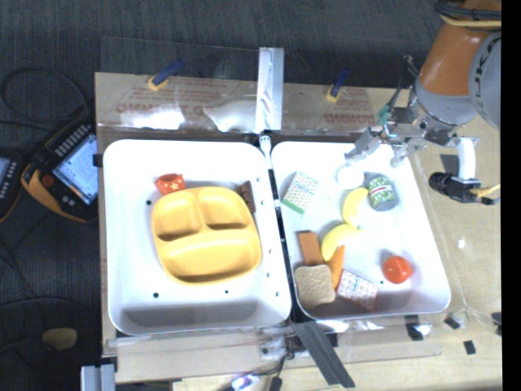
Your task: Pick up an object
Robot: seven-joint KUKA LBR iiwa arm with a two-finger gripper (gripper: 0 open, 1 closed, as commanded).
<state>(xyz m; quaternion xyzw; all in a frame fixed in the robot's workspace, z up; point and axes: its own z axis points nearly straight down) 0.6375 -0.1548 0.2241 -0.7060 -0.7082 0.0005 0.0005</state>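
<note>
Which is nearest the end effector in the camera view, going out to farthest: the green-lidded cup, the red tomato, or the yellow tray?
From the end effector, at the right bin's far edge:
1. Green-lidded cup, just below it, right bin.
2. Red tomato, right bin's near right corner.
3. Yellow tray, across the divider, left bin.

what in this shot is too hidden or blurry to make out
- Jaws: in the camera view the gripper is small and pale against the white right bin, so open or shut is unclear.
- Dark item in the left bin: mostly covered by the yellow tray.
- Arm: cut off by the view's top right.
- Patterned packet: print too small to read.
</note>
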